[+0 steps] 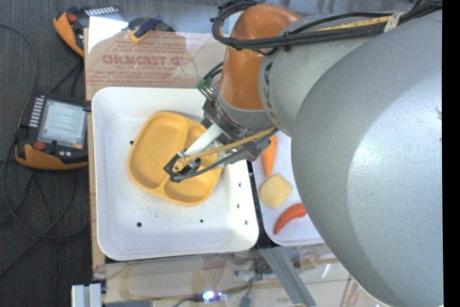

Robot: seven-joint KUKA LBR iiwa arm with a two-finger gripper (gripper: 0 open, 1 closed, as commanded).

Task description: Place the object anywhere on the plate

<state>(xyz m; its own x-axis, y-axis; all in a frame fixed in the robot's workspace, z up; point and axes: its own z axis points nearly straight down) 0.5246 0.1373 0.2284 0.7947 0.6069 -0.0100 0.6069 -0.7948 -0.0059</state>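
Yellow divided plate: smooth plastic, soft sheen.
Shallow white left bin: smooth, glossy plastic.
Large grey arm casing: smooth, satin finish.
Orange wrist band: smooth, slightly glossy.
Brown printed cardboard sheet: matt paper surface.
Dark grey floor: ribbed, matt, carpet-like.

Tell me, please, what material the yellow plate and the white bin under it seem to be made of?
The yellow plate looks like moulded plastic: one even colour, soft rounded compartments, a dull sheen. The white bin seems to be thin formed plastic too, smooth and slightly glossy, with rounded corners and a raised rim. Neither can be told for certain from the look alone.
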